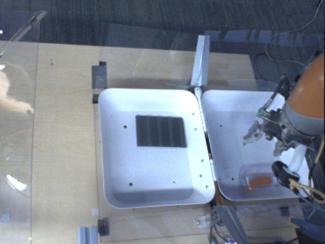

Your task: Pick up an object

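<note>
A small orange object (261, 181), seemingly inside a clear wrapper, lies near the front edge of the right bin (228, 111). A dark ribbed rectangular pad (160, 131) lies flat in the middle of the left bin (114, 151). My gripper (260, 134) hangs over the right half of the right bin, behind the orange object and apart from it. Nothing shows in its grasp. The grey arm with its orange band (307, 93) comes in from the right edge.
A metal bar (200, 61) runs back from the seam between the two bins. Cables (294, 184) hang by the arm at the right bin's front right corner. Black brackets (100, 74) sit at the left bin's corners on the wooden bench.
</note>
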Controlling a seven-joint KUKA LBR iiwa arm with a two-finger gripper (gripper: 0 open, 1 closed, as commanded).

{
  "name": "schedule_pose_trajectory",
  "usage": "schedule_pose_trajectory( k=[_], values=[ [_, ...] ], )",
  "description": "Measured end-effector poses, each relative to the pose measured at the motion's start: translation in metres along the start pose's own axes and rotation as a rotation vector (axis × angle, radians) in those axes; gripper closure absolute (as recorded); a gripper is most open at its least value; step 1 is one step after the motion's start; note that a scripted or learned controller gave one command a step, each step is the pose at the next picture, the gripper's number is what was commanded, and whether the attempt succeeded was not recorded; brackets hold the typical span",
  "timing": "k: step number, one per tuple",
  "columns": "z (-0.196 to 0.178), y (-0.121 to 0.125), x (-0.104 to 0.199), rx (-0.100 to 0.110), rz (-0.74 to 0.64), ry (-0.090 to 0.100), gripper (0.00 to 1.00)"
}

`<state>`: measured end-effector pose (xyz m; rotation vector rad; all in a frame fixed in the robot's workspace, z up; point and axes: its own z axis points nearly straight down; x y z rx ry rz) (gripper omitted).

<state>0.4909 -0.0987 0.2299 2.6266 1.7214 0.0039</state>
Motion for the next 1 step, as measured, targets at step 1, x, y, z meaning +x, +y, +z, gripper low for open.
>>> schedule_pose_trajectory(
  k=[1],
  values=[
    [0.0181, 0.0374, -0.0422, -0.003, -0.165, -0.001, 0.0]
  ],
)
